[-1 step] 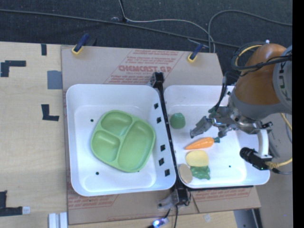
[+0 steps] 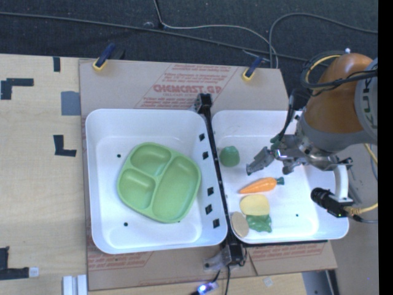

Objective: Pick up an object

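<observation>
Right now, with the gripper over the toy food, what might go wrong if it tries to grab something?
The gripper hangs between the green ball and the carrot, so it could close on neither. The ball looks round and might roll off toward the divider. The carrot lies close to the yellow piece, so a grab there may nudge both.
</observation>
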You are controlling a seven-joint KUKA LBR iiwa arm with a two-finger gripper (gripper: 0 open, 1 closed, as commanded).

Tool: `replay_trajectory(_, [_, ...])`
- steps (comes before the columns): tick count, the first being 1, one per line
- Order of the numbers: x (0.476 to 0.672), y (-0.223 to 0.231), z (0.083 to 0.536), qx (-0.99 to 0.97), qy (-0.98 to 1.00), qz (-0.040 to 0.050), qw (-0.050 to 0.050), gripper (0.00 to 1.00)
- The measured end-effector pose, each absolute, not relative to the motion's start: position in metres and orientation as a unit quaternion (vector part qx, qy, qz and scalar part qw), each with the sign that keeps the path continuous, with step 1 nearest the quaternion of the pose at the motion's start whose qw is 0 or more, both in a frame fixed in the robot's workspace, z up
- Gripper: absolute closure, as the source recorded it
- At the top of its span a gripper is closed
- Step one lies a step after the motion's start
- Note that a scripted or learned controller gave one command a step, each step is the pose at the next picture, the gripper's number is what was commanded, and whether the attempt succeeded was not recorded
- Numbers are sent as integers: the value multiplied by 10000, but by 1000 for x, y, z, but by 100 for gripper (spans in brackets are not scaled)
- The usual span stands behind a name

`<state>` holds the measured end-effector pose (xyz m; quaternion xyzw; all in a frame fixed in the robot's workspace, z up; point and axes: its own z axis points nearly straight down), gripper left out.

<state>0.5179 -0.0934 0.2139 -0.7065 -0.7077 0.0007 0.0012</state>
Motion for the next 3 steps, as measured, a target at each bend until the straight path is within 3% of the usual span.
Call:
replay_trajectory(2, [507, -95, 103, -7069, -7073, 25, 34, 0])
replay_trajectory(3, [507, -95, 84, -7067, -7075, 7, 2, 0])
